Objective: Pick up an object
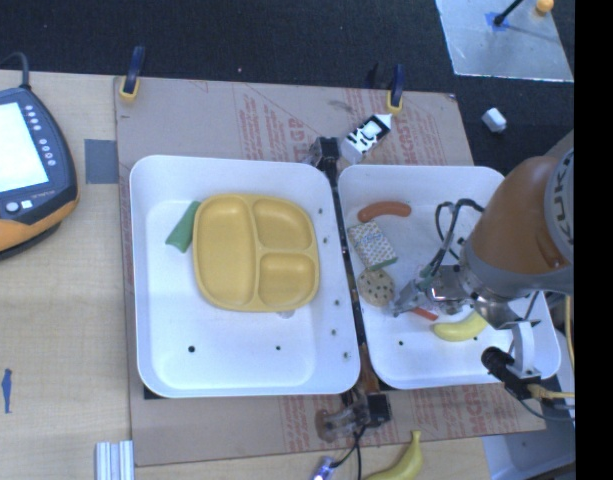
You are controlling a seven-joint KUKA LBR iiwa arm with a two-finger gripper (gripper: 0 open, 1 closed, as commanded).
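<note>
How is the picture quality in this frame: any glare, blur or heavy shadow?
Camera view: lighting is even and soft; the white bins are bright, near washed out, with faint shadow under the yellow tray. Small items by the tool look soft, and the arm hides part of the right bin.

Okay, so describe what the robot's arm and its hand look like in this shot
The arm enters from the right as a bulky rounded body, orange-brown here, with a grey shell at its upper right edge. Black cables loop off its left side. Its hand is a small metallic grey assembly over the right bin.
</note>
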